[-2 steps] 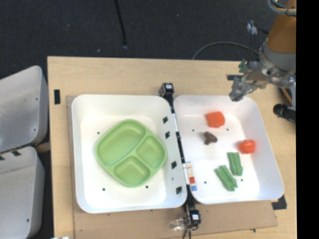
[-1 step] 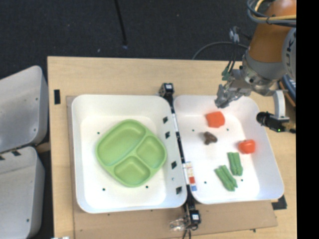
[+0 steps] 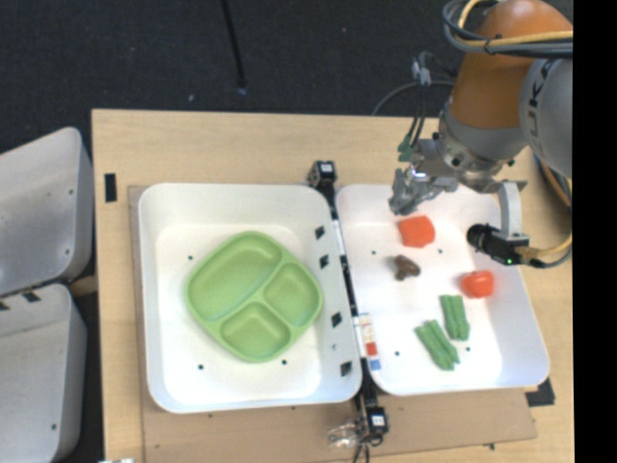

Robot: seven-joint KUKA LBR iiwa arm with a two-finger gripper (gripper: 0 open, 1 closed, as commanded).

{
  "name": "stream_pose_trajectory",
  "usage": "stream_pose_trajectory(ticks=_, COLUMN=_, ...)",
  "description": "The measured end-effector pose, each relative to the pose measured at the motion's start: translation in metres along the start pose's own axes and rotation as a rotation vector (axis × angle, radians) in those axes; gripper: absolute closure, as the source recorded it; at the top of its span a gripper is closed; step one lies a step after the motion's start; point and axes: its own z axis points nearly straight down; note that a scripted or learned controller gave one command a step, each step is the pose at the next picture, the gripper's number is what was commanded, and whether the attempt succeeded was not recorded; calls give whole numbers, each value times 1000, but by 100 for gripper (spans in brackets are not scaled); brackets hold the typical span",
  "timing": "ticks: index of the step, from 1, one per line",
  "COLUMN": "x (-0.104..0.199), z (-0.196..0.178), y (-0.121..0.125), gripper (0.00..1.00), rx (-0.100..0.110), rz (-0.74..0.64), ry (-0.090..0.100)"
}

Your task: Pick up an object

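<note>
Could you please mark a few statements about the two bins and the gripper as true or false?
1. The green divided plate lies in the left bin. True.
2. The gripper holds the orange block. False: the block lies on the floor of the right bin, just below the gripper, with nothing seen between the fingers.
3. Two green bean-like pieces lie in the right bin. True.
4. The small brown object sits on the green plate. False: it lies in the right bin, below the orange block.
5. A second, smaller orange-red object lies right of the brown one. True.
</note>
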Motion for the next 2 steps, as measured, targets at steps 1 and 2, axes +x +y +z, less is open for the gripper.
stream_pose_trajectory(ticks=1, x=55, z=0, y=-1, gripper=100, rx=1, rz=-1, ry=0)
stream_pose_trajectory(ticks=2, x=98, z=1, y=-18, gripper=100, rx=1, rz=0, ry=0)
